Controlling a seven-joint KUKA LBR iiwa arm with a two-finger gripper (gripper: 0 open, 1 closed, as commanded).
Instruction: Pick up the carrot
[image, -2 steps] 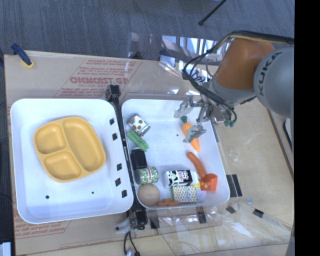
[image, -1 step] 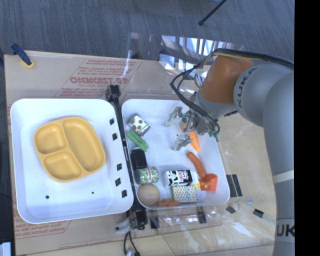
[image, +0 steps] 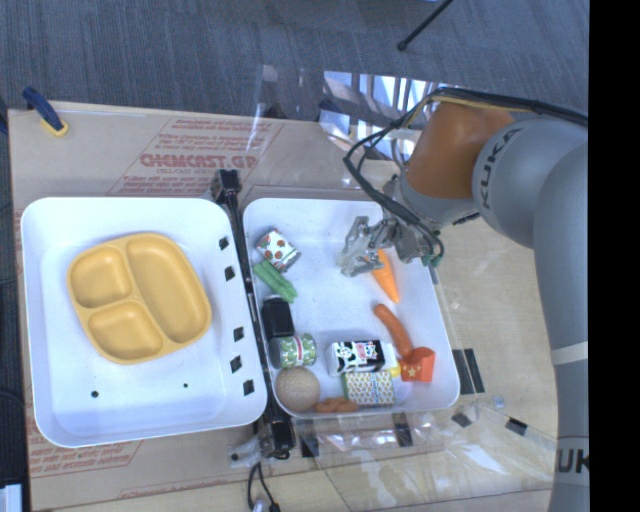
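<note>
A: Carrot (image: 387, 277) position?

B: Right bin (image: 330, 215), upper right part, near the right wall. Long axis runs from its top end at upper left, beside the hand (image: 362, 250), down to the pointed tip at lower right.

A: Hand relative to it?

B: Just left of the carrot's top end, touching or nearly so. The 1 arm comes in from the right, above it.

A: Grasping?

B: Cannot tell whether the hand is released or clenched; nothing seen held.

A: Next move?

B: Judgement: shift slightly right and down, close across the short axis.

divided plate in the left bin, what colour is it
Yellow, plain; the plate shows clearly in the camera view.
</note>
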